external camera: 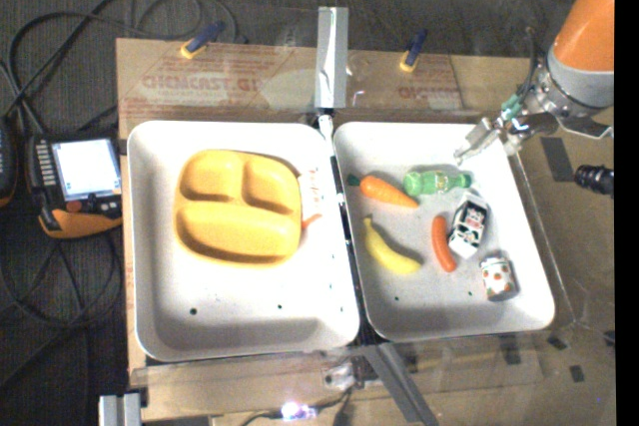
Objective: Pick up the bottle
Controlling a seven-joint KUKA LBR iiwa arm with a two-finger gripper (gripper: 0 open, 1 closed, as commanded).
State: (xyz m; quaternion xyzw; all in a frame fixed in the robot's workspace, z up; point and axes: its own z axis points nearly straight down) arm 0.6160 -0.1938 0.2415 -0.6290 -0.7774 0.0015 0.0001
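Note:
The bottle [436,182] is small, green and clear. It lies on its side in the right bin [529,304], near the bin's back, with its cap end toward the right. My gripper [481,143] hangs over the back right part of that bin, above and to the right of the bottle and apart from it. Nothing is visible in the gripper. The arm's orange band [589,25] rises toward the upper right corner.
An orange carrot [388,192] lies just left of the bottle. A banana [387,250], a red sausage-shaped toy [441,242], a black-and-white packet [468,225] and a small can [497,277] lie in front. The left bin [160,314] holds a yellow divided tray [240,206].

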